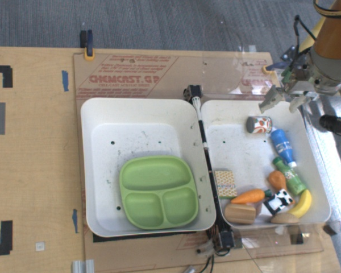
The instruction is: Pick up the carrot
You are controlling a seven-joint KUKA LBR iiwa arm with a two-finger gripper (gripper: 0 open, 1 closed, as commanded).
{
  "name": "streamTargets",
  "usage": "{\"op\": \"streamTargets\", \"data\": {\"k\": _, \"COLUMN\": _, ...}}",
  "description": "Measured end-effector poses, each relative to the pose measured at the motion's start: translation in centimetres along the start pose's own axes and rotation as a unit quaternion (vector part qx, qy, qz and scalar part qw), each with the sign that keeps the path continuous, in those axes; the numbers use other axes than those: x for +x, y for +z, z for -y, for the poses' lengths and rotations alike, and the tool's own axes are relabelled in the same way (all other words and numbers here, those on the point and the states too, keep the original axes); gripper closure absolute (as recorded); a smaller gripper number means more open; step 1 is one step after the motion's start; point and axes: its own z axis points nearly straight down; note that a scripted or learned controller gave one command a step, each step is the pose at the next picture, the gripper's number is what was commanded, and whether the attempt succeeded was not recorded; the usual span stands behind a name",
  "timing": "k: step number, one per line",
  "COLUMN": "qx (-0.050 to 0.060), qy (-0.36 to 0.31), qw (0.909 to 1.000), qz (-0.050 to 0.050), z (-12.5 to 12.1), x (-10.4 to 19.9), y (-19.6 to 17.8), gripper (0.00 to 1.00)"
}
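carrot (248, 197) at right bin's (238, 138) 6 o'clock, untouched, jaws (283, 98) released, empty, hovering over bin's 1 o'clock rim, can (258, 124) just below

Carrot (248, 197) — right bin (236, 131), near edge

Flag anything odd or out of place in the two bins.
Nothing looks spilled or damaged. The carrot lies in a jumble at the right bin's near end; the green plate sits flat in the left bin.
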Motion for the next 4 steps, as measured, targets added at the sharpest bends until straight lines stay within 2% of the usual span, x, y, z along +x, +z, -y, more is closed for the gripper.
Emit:
{"op": "streamTargets", "data": {"k": 1, "qx": -0.005, "qy": 0.033, "qw": 0.9995, "qz": 0.002, "z": 7.1, "x": -1.0, "y": 14.9, "gripper": 0.00}}
{"op": "streamTargets", "data": {"k": 2, "qx": -0.005, "qy": 0.066, "qw": 0.9978, "qz": 0.001, "z": 14.2, "x": -2.8, "y": 15.8, "gripper": 0.00}}
{"op": "streamTargets", "data": {"k": 3, "qx": -0.011, "qy": 0.068, "qw": 0.9976, "qz": 0.006, "z": 13.9, "x": -3.2, "y": 14.5, "gripper": 1.00}}
{"op": "streamTargets", "data": {"k": 4, "qx": -0.003, "qy": 0.122, "qw": 0.9925, "qz": -0.004, "z": 13.3, "x": 10.9, "y": 5.4, "gripper": 1.00}}
